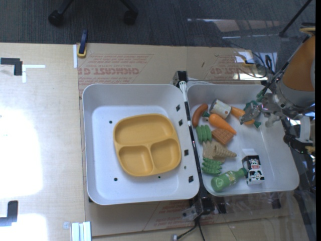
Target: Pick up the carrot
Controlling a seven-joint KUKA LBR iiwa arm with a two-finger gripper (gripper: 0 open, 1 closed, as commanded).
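Gripper (252,115) hovers over the right bin (281,177) near its far right side; whether it is released or clenched cannot be told. Carrot (221,122) lies in the same bin, to the gripper's left, apart from it.

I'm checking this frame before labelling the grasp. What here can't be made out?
- Gripper, camera view: too small and cluttered to tell open from shut, or whether it touches anything.
- Carrot: its left end blends into neighbouring toys.
- Arm: cut off by the right edge.
- Milk carton: its print is too small to read.
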